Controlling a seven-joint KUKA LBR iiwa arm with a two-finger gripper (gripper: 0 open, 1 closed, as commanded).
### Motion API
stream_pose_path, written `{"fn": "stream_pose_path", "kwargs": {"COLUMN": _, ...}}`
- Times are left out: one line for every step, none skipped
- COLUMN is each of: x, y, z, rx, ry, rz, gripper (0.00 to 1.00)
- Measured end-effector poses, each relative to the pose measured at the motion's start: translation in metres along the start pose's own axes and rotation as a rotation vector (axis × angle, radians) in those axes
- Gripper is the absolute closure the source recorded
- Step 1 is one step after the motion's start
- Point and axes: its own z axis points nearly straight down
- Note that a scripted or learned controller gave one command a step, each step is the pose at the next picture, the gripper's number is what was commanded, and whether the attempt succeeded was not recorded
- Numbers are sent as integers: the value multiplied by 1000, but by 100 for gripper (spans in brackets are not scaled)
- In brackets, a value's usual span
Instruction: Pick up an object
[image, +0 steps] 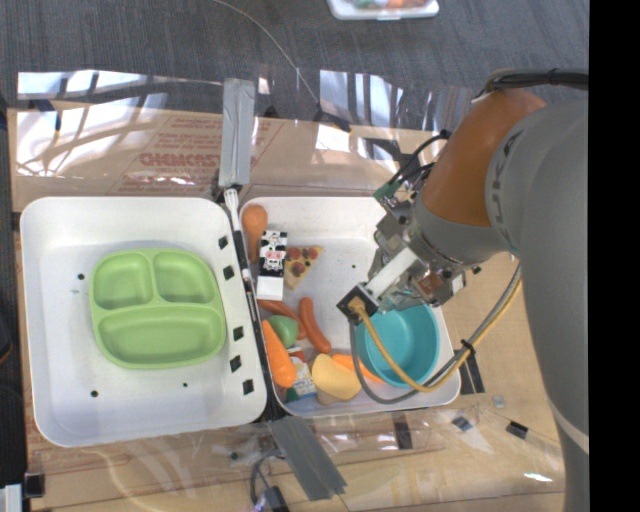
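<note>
no text can be read for certain. red printed lettering (178, 158) runs across the brown cardboard (330, 135) behind the left bin (50, 300), well left of the gripper (420, 285) and farther back, too blurred to spell out.

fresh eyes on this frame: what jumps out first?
The lime-green divided plate sits alone in the left bin. The big grey arm with its orange band looms over the right bin, just above a teal bowl. Along that bin's left side lies a jumble of toy food, a carrot among it.
</note>
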Motion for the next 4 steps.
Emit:
{"fn": "stream_pose_path", "kwargs": {"x": -17, "y": 58, "z": -83, "rx": -5, "ry": 4, "rz": -333, "gripper": 100}}
{"fn": "stream_pose_path", "kwargs": {"x": -37, "y": 114, "z": -66, "rx": -3, "ry": 1, "rz": -216, "gripper": 100}}
{"fn": "stream_pose_path", "kwargs": {"x": -9, "y": 132, "z": -43, "rx": -2, "ry": 1, "rz": -210, "gripper": 100}}
{"fn": "stream_pose_path", "kwargs": {"x": -67, "y": 96, "z": 79, "rx": 5, "ry": 0, "rz": -362, "gripper": 100}}
